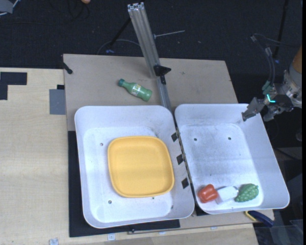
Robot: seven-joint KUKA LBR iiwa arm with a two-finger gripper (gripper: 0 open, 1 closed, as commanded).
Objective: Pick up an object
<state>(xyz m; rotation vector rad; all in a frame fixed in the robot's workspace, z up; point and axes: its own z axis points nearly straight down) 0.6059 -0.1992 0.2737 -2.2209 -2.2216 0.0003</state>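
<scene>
The gripper [256,109], jaws apart and empty, hovers over the right bin's [275,157] far corner, well apart from the pepper [207,193].

The two shallow white plastic bins [222,137] looked matt and scuffed, with grey smudges across their floors. The square yellow plastic plate [140,166] in the left bin had a smooth, faintly satin finish. Near the right bin's front edge, the red pepper-shaped plastic toy [208,193] looked glossy, and the green toy [247,192] beside it bumpy. The pale tan tabletop [194,80] resembled unvarnished board, matt. On it lay a small green plastic bottle [135,90] and a ribbed, dull silver metal rail [147,37].
</scene>
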